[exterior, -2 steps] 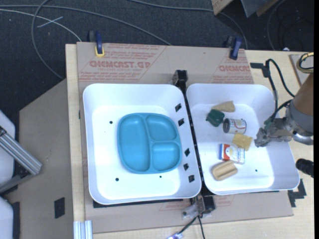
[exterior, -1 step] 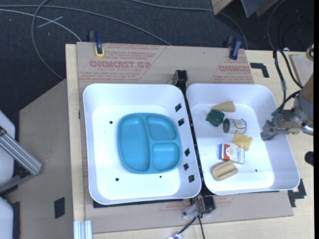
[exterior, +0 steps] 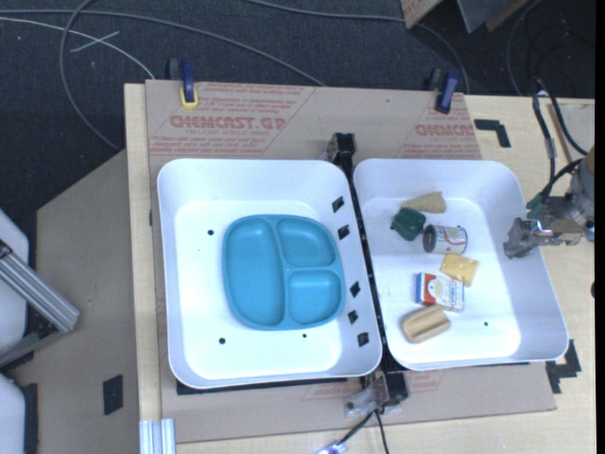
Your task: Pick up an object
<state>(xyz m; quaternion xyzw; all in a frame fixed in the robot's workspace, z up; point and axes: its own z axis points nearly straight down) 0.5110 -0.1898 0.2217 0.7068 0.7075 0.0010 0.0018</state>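
White right bin (exterior: 529, 253) holds the pickable clutter; metal gripper (exterior: 526, 236) hangs at its three o'clock rim.
Approach step: grip state unclear. Next, reach nine o'clock toward the small cylindrical can (exterior: 442, 237) and descend.

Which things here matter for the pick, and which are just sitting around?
For the pick: gripper at the right bin's rim; in that bin, green block, small can, tan wedge, yellow piece, small carton, bread roll.

Lying about: blue divided plate in the left bin; blue clamps; cables.
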